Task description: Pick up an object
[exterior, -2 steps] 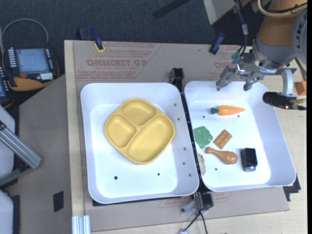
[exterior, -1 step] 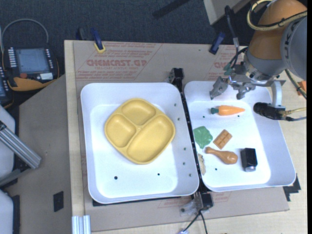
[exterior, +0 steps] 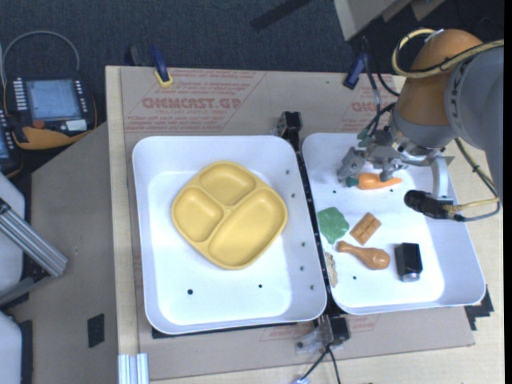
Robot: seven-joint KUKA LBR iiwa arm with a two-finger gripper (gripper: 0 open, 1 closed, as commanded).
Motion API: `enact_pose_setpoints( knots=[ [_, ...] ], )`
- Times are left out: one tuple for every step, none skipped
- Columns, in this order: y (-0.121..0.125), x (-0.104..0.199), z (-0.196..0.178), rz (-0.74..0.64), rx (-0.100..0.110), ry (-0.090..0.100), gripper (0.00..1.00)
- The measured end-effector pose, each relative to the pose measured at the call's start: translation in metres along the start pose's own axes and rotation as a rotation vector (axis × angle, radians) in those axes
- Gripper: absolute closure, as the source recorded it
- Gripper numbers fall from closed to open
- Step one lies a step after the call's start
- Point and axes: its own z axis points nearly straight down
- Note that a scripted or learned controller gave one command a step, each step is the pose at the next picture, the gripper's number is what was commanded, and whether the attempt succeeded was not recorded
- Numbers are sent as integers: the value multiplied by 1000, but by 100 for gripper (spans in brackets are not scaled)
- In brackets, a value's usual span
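Down in the right bin, the gripper stands open, fingers straddling the orange carrot.

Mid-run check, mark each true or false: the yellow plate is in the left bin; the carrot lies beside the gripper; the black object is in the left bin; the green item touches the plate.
1. The yellow divided plate sits in the left bin. True.
2. The orange carrot lies right at the gripper. True.
3. The black object is in the left bin. False: it is in the right bin.
4. The green item touches the plate. False: it is in the right bin.
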Motion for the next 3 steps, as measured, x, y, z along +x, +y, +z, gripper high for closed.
enact_pose_setpoints(
  knots=[
    [2,0,-15,0,-9,-2,100],
    [6,-8,-62,-1,-15,-3,100],
    [7,-8,-89,-2,-13,-3,100]
  ],
)
